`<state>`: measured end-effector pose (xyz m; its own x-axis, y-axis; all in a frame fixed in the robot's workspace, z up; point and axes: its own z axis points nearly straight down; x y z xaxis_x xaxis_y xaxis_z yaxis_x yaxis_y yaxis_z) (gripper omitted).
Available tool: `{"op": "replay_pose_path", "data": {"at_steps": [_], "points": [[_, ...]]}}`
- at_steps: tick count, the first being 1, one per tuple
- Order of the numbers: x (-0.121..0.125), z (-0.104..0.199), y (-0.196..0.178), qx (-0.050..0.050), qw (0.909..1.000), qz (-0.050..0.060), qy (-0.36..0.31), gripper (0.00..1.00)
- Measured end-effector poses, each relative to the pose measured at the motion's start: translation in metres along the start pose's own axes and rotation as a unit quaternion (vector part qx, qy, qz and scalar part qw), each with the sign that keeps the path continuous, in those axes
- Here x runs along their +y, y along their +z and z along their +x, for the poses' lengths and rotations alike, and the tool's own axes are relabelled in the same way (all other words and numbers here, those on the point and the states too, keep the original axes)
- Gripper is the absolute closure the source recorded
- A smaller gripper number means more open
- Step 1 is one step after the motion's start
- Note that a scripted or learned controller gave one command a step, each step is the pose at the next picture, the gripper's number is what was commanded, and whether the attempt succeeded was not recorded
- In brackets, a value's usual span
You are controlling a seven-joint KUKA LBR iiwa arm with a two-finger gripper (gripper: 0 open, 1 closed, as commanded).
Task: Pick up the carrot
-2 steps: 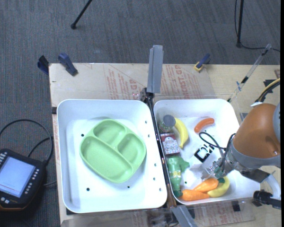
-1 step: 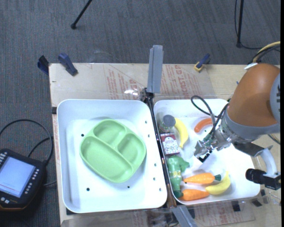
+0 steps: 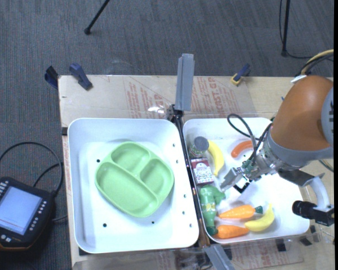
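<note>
Down at the near rim the carrot (image 3: 237, 211) is lying crosswise just below the gripper (image 3: 235, 180), which is hovering with fingers parted, gripping nothing.

You've got even, diffuse overhead light, white bins (image 3: 79, 151) bright without clipping, soft shadows under the green plate (image 3: 135, 179), faint glare on the orange band (image 3: 304, 111), slightly soft focus overall.

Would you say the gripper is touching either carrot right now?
Apart. In the camera view, the gripper sits above the upper carrot, with bare white bin floor between them.
</note>
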<state>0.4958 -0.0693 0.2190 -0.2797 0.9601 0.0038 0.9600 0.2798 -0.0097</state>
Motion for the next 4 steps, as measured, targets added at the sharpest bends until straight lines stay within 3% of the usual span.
{"op": "replay_pose_path", "data": {"at_steps": [1,2,3,4], "points": [[-0.035,-0.047,0.136,0.001,0.9987,0.000,0.050,0.00],[-0.050,-0.096,0.136,0.001,0.9980,-0.001,0.063,0.00],[-0.031,-0.065,0.136,0.001,0.9986,0.000,0.053,0.00],[-0.055,-0.115,0.059,0.001,0.9981,-0.002,-0.061,0.00]]}}
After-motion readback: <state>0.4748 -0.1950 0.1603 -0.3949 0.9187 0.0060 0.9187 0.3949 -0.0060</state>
